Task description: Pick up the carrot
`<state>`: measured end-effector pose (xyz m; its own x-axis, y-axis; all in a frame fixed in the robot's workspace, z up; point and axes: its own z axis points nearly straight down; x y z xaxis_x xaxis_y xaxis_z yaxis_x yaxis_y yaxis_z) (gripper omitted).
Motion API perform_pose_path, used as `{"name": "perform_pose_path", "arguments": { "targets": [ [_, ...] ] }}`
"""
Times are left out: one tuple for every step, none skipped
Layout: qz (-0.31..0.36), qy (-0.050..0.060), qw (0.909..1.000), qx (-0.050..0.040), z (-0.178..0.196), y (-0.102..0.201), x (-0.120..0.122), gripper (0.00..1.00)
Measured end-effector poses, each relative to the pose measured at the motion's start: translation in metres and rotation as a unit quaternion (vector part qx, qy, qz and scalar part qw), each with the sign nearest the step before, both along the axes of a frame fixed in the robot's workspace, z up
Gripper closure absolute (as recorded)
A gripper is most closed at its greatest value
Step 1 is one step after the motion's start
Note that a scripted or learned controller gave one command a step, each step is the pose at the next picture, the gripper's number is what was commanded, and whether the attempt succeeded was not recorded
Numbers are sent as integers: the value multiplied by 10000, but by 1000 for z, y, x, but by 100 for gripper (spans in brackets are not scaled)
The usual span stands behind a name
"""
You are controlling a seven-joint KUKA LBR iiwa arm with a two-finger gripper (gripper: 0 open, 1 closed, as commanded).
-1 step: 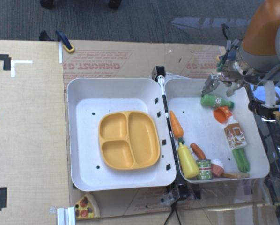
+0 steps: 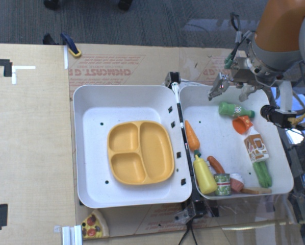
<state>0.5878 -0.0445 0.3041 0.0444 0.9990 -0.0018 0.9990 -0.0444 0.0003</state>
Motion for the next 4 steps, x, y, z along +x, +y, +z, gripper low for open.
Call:
{"name": "perform_pose_path", "arguments": {
  "targets": [
    [1382, -2, 9904, -5, 75, 50, -2, 0],
    [2628, -2, 9648, -5, 94, 84, -6, 0],
    [2623, 9, 9650, 0, 137, 165, 16, 0],
    [2079, 9, 9782, 4, 220, 250, 47, 0]
  ]
}}
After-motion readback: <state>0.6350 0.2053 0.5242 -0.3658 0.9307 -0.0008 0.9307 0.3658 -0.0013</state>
